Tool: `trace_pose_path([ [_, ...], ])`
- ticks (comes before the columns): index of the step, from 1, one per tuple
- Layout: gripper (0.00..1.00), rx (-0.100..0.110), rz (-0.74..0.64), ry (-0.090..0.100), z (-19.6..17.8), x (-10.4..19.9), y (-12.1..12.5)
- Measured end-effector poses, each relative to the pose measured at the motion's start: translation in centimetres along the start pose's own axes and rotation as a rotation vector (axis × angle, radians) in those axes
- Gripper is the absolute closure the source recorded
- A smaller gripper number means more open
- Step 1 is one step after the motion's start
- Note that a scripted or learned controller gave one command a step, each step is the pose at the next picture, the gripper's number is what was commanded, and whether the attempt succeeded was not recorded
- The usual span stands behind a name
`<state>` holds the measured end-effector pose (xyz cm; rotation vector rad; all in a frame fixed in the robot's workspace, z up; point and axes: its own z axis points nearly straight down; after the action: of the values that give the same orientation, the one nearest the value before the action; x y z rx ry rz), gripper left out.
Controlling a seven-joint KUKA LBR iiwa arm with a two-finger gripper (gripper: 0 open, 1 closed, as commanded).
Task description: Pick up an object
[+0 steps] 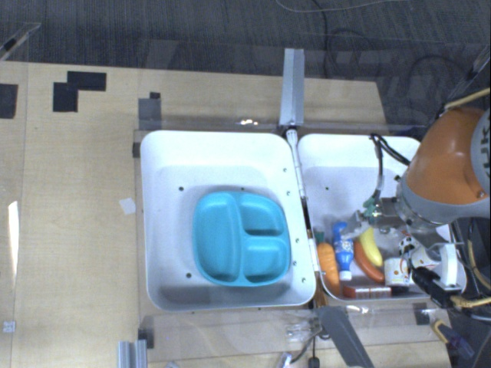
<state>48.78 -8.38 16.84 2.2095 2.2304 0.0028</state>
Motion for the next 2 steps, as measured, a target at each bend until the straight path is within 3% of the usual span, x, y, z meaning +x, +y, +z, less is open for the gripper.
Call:
trace_pose_path([
  [1,0.0,-0.027,-0.043,-0.007,6.4,-0.2,0.7],
  [2,0.0,-0.002,0.231,0.0,-1.7,0.6,4.7],
])
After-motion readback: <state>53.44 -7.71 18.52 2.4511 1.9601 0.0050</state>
